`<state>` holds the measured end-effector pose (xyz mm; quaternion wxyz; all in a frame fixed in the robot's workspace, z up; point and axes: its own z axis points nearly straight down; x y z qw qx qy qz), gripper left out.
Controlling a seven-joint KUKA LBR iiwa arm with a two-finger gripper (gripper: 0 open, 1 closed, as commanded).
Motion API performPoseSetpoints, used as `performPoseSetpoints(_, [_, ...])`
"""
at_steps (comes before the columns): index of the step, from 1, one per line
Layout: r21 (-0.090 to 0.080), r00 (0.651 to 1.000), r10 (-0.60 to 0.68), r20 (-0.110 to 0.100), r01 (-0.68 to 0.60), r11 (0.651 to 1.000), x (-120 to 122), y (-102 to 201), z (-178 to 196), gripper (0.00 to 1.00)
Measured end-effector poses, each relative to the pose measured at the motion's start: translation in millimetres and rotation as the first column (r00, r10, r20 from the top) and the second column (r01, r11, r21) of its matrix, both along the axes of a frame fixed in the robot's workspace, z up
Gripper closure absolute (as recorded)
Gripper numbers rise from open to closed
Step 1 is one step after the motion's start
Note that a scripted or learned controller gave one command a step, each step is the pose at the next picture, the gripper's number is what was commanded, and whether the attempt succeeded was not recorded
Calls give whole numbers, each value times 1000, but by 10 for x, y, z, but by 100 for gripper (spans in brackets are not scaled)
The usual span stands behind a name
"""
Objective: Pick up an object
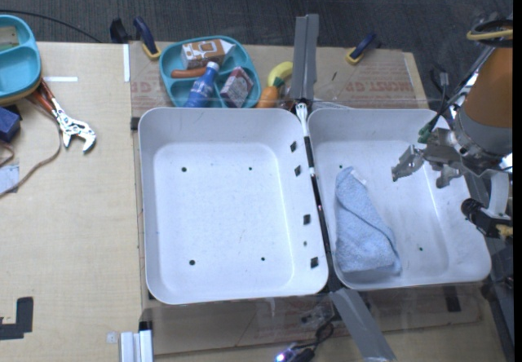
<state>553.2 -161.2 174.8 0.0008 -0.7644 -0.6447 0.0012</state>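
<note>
over the right white bin (457,271), the gripper (424,165) hangs with fingers spread and nothing between them, near the crumpled light-blue cloth (363,226), likely its target.

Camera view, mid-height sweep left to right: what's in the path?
Wrench on the bench → left bin → divider between the bins → folded blue cloth in the right bin → claw.
</note>
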Motion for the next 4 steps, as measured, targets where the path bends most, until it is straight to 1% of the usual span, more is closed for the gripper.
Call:
performPoseSetpoints(1, [-1, 999, 43, 1, -43, 999, 640, -510, -280, 0])
performPoseSetpoints(2, [-2, 999, 45, 1, -45, 999, 644, -513, -186, 100])
performPoseSetpoints(3, [0, 993, -121, 0, 121, 993, 515, 172, -286, 100])
performPoseSetpoints(4, [-1, 999, 49, 2, -49, 999, 849, 270, -829, 100])
